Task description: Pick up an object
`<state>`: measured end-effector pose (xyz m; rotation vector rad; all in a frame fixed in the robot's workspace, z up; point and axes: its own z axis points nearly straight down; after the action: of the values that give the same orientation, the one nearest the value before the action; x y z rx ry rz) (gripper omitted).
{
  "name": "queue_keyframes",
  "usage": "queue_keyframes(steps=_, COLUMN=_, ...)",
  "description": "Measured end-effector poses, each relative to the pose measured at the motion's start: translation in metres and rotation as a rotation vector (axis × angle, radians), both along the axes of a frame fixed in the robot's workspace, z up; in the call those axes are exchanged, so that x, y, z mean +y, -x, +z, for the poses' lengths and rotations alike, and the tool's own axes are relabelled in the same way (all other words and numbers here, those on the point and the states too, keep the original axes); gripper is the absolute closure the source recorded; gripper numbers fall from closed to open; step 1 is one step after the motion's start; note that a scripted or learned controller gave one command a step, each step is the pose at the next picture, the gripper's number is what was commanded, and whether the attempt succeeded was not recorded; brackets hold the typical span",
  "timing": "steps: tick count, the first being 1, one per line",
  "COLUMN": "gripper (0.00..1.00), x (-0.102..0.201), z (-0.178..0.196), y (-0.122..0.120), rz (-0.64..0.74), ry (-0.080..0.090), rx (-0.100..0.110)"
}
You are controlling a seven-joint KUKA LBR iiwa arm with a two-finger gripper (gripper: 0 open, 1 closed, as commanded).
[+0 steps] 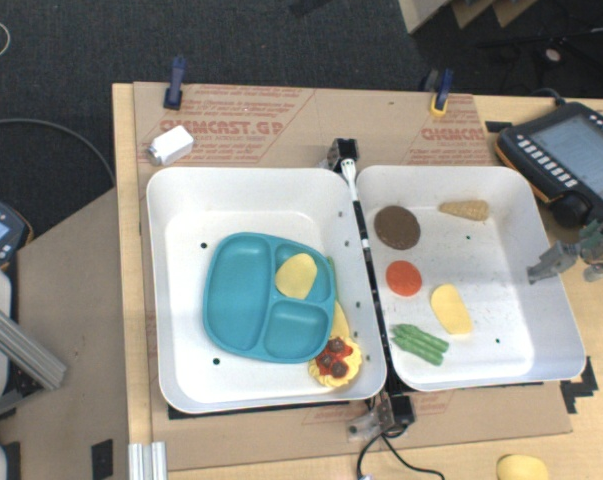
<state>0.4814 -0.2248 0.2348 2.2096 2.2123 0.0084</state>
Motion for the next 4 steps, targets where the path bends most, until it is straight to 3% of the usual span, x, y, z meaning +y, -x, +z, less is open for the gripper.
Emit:
queue_keyframes(steps=1, gripper=0.00, x=0.002, z=-0.083, y=0.004, rz=-0.002, ry=-0.011, rx=0.022)
queue_keyframes(steps=2, gripper=0.00, x=0.000, z=0.065, y=0.000, rz=0.001, ry=0.001, rx=-0.003)
queue_keyframes(steps=3, gripper=0.00, x=0.000, z=0.281, y=0.002, rz=0.000, ry=0.003, rx=-0.007)
queue_keyframes(steps=4, gripper=1.00, x=0.001, z=0.283, y=0.001, rz=0.000, ry=0.000, rx=0.006)
